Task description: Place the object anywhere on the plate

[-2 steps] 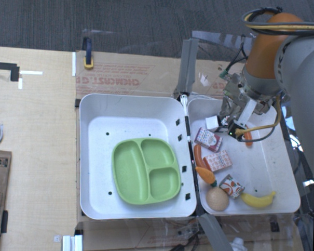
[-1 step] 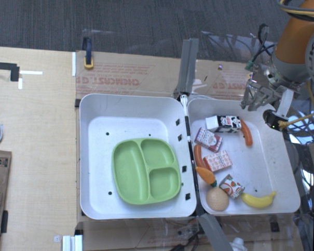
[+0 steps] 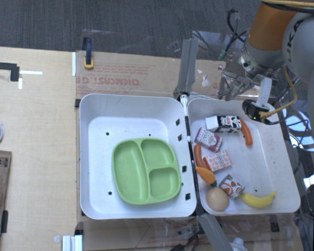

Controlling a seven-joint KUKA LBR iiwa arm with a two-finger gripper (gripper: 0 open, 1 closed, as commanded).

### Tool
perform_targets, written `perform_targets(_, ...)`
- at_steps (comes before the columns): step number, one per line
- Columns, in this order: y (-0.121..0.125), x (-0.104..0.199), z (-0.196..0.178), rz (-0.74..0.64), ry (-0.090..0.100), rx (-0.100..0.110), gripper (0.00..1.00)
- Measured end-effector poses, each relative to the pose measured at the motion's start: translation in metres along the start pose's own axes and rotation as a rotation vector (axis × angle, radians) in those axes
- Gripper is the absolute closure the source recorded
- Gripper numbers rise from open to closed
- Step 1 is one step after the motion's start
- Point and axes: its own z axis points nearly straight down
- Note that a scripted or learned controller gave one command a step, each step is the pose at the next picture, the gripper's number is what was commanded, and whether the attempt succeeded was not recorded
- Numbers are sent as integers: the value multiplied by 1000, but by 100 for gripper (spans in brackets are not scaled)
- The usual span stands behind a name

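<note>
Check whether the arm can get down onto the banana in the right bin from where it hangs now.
Probably yes. The banana lies by the near wall of the right bin, with open floor around it; only a small carton sits close on one side. The tool hangs over the bin's far edge, nothing between.

Two bins [image 3: 88,145] [image 3: 285,169]; one plate [image 3: 144,171]; two sausages [image 3: 246,134] [image 3: 198,154]; one banana [image 3: 257,199]; one egg [image 3: 217,199].
</note>
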Motion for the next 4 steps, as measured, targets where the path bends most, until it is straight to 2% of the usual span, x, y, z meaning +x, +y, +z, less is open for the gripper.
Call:
perform_targets(1,21,-86,29,66,-2,3,100)
perform_targets(2,6,-24,-6,-79,0,-1,100)
perform_targets(3,38,-148,28,-191,-2,0,100)
perform_targets(4,40,-156,56,-384,0,0,100)
